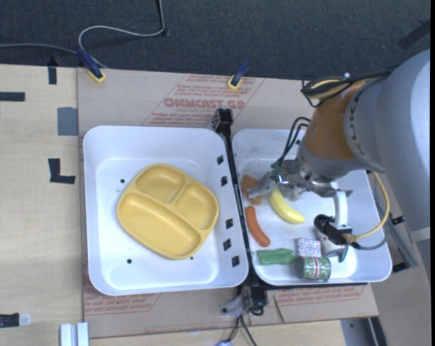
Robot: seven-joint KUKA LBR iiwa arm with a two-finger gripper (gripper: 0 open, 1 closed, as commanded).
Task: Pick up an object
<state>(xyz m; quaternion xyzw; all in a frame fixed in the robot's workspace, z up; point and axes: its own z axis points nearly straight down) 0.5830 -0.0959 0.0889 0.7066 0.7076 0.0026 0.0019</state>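
Note:
My gripper [275, 181] is low in the right bin [361, 193], near its left side. It sits just above the top end of a yellow banana [287, 209] and beside a small orange-brown piece [251, 187]. An orange carrot-like stick [257, 226] lies below these. Along the bin's front lie a green piece [275, 256], a small printed box [309, 247] and a green and red can [315, 268]. Nothing is seen held in the gripper.
The left bin [102, 193] holds a yellow divided plate [168, 210]. A black divider with clips [228, 193] runs between the bins. The arm's grey body and orange band [332, 128] cover the right bin's far right. Cables loop near the wrist [347, 229].

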